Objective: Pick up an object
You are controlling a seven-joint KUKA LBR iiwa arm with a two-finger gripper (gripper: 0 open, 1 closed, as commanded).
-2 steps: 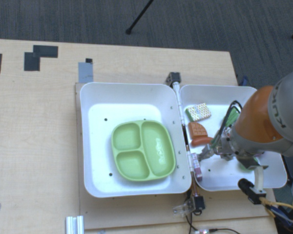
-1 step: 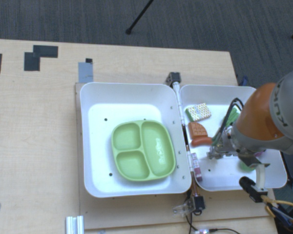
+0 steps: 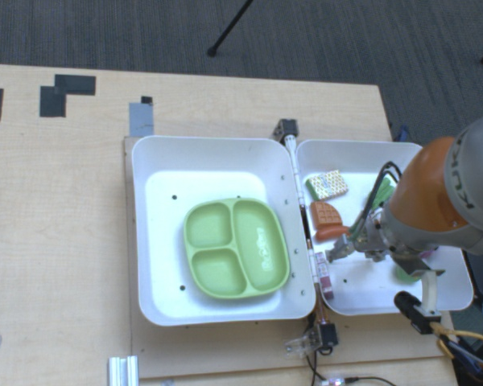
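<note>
In the right bin (image 3: pixel 362 296) lie a small checkered green-and-white block (image 3: pixel 328 185), an orange-brown waffle-like piece (image 3: pixel 325 213) and a reddish-orange piece (image 3: pixel 331 232) just below it. Something green (image 3: pixel 405 273) peeks out under the arm near the bin's right side. My gripper (image 3: pixel 344 248) hangs low over the middle of the right bin, just below and right of the reddish piece. The arm's grey body and orange band (image 3: pixel 423 195) hide much of that bin's right half.
The left bin (image 3: pixel 157 215) holds a light green three-compartment tray (image 3: pixel 236 248). A divider rail (image 3: pixel 302 207) runs between the bins, with a pink-labelled item (image 3: pixel 323 278) at its lower end. Cables and a clamp (image 3: pixel 315 340) sit at the bench's front edge.
</note>
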